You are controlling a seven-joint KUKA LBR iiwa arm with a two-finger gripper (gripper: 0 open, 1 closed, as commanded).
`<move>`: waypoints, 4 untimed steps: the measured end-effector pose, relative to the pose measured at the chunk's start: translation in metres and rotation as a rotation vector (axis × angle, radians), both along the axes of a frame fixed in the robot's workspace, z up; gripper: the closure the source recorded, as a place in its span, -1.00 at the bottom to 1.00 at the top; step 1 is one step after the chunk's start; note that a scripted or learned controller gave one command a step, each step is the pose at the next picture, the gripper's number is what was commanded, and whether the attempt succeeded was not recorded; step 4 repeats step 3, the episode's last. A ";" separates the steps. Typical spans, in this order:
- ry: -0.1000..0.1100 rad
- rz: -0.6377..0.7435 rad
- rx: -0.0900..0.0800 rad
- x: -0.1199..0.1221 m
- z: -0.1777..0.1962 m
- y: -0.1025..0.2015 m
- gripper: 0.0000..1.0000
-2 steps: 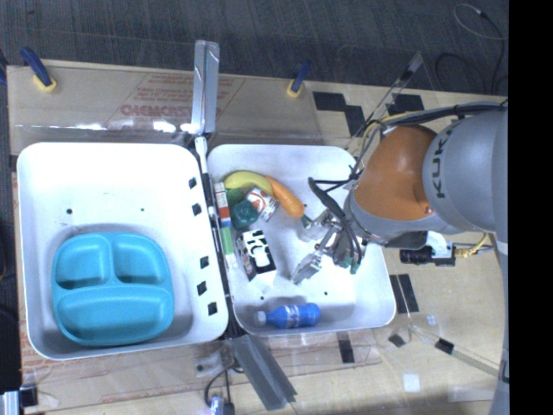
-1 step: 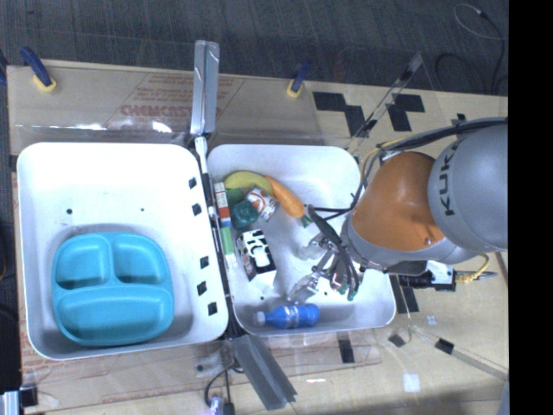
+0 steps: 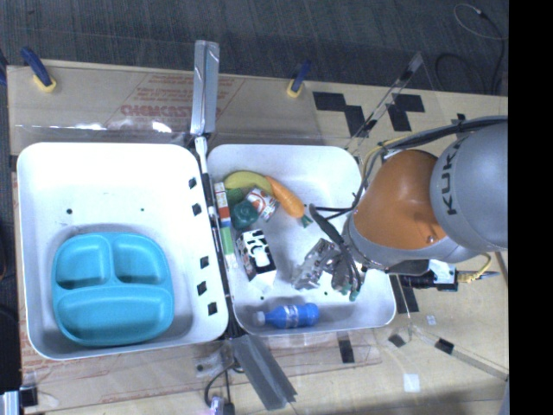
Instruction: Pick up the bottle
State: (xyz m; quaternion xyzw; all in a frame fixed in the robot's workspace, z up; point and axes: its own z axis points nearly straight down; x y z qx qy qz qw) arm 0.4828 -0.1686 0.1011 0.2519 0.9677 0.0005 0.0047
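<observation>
The bottle (image 3: 289,316) is small and blue with a white cap end. It lies on its side near the front wall of the right bin (image 3: 285,153). My gripper (image 3: 309,271) hangs over the middle of that bin, a little beyond the bottle and slightly to its right, apart from it. The grey wrist with its orange band reaches in from the right over the bin's right wall. Nothing is visibly held.
In the right bin's far left part lie a yellow-green banana (image 3: 244,180), an orange carrot (image 3: 287,197), a teal can (image 3: 251,210) and a black-and-white box (image 3: 256,253). The left bin (image 3: 104,158) holds a blue divided plate (image 3: 112,284).
</observation>
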 end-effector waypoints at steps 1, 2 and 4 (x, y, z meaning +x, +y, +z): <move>-0.005 0.000 -0.002 0.002 0.001 0.000 -1.00; 0.000 0.003 0.001 0.002 0.008 0.000 1.00; 0.000 0.003 0.001 0.002 0.008 0.000 -1.00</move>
